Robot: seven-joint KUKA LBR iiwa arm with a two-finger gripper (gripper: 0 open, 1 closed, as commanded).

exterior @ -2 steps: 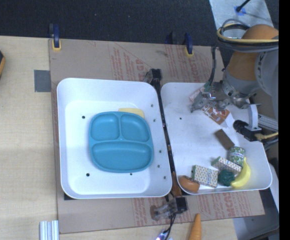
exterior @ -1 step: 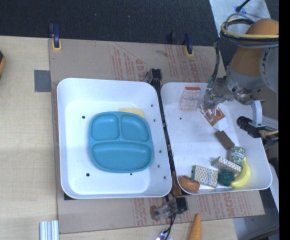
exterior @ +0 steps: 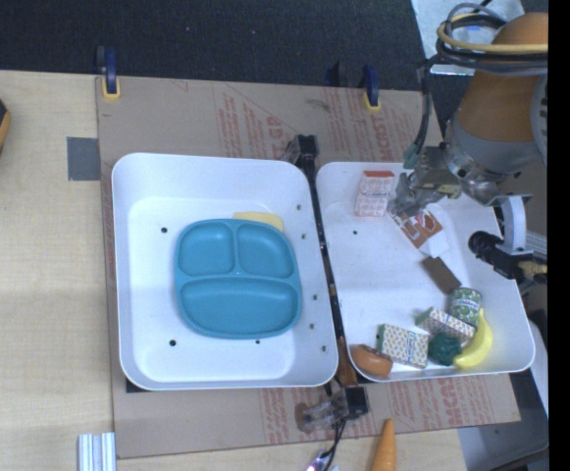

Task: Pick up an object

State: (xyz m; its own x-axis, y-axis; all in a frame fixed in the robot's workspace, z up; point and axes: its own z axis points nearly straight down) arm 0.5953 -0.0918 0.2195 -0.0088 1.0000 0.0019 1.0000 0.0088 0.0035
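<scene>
The arm [exterior: 495, 106] hangs over the right bin [exterior: 383, 292], its gripper [exterior: 417, 196] low at that bin's 1 o'clock. The step looks like closing in on the packet [exterior: 420, 227]; next comes a clamp and lift. Grip state cannot be told. The packet is small, flat, red and white.

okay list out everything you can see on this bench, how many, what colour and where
bins: 2, white, side by side on the bench
plate: 1, blue, divided, in the left bin
yellow item: 1, pale, behind the plate
packets: 2, red and white, back of the right bin, one flat, one under the gripper
brown bar: 1, middle of the right bin
banana: 1, yellow, front right corner
green items: 2, beside the banana
patterned boxes: 2, front of the right bin
orange item: 1, front edge
clamps: 2, blue, back edge
arm: 1, grey and orange, from the right
gripper: 1, over the right bin's back
</scene>
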